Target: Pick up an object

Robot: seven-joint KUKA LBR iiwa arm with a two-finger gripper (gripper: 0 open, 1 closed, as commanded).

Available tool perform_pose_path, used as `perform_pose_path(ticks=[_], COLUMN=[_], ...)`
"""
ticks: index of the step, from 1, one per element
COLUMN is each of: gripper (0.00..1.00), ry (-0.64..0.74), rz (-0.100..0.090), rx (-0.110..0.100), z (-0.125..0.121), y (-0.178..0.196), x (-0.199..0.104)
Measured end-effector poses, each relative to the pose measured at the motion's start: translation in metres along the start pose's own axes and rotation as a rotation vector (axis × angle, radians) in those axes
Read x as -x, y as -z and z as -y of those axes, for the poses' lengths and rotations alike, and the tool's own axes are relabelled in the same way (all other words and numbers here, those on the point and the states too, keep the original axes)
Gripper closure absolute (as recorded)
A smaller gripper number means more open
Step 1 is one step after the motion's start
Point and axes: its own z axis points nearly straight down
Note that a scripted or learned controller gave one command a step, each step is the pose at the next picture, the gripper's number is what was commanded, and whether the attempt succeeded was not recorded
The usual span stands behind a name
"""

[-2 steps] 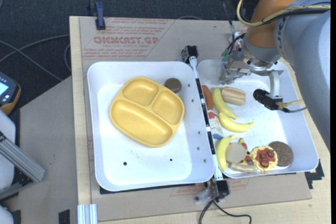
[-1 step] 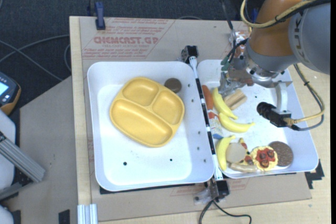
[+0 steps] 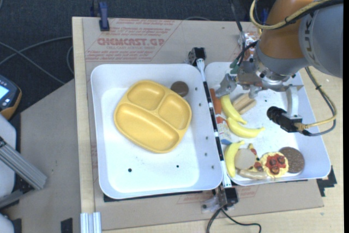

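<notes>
My gripper (image 3: pixel 235 86) hangs low over the far left part of the right bin (image 3: pixel 313 133), under the grey wrist with its orange band. Just below it lie a tan cylinder (image 3: pixel 243 102), an orange-red stick (image 3: pixel 217 105) and a yellow banana (image 3: pixel 231 109). I see nothing held in the gripper. A second banana (image 3: pixel 246 130) lies in the middle of the bin. Near the front are a third banana (image 3: pixel 231 157), a bread slice (image 3: pixel 245 159), a pizza piece (image 3: pixel 274 163) and a dark brown cookie (image 3: pixel 295 158).
The left bin (image 3: pixel 109 161) holds a yellow divided plate (image 3: pixel 152 114) and a small brown round disc (image 3: pixel 179 88) by its far right corner. A black clamp (image 3: pixel 197 55) sits at the far end of the rim between the bins. Cardboard lies under both bins.
</notes>
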Motion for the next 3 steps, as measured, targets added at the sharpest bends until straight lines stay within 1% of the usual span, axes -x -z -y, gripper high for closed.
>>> perform_pose_path(ticks=[1,2,3], gripper=[0.0,0.0,0.0], ry=[-0.002,0.003,-0.002], rz=[0.003,0.001,-0.001], rx=[0.007,0.005,-0.007], z=[-0.043,-0.058,0.024], y=[0.0,0.0,0.0], x=[0.039,0.008,-0.002])
